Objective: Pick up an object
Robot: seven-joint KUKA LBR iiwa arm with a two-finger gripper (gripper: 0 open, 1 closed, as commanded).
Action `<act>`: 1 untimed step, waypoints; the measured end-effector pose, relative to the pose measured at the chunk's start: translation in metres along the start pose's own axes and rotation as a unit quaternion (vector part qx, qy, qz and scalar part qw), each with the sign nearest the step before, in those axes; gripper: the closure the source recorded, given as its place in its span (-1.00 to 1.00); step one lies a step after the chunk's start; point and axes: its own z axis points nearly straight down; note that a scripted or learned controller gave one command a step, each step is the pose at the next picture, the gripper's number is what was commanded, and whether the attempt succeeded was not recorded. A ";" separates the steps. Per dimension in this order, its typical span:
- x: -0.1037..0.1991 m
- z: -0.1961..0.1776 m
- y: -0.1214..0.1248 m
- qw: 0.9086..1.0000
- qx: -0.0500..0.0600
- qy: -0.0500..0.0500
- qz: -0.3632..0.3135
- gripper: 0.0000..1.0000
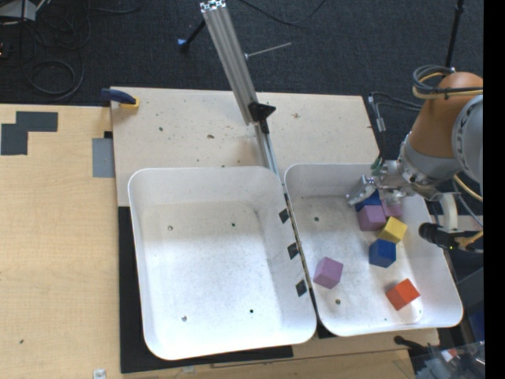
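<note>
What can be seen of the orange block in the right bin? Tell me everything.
The orange block is a small cube, orange-red, matte and plain, perhaps foam or painted wood. It lies slightly turned against the bin's edges, showing its top and two sides. It sits on the floor of the right bin, near the bin's front right corner, and casts a faint shadow. It stands apart from the other blocks; the blue block is the closest. The pincer is far from it, near the bin's back.

Even, fairly bright overhead light, white bins (205,212) near washed out, soft short shadows beside the blocks (327,272), dark floor (118,30) underexposed, overall slightly soft focus, mild grain
</note>
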 end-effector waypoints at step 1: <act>-0.001 -0.008 0.000 1.000 0.000 -0.001 0.000 1.00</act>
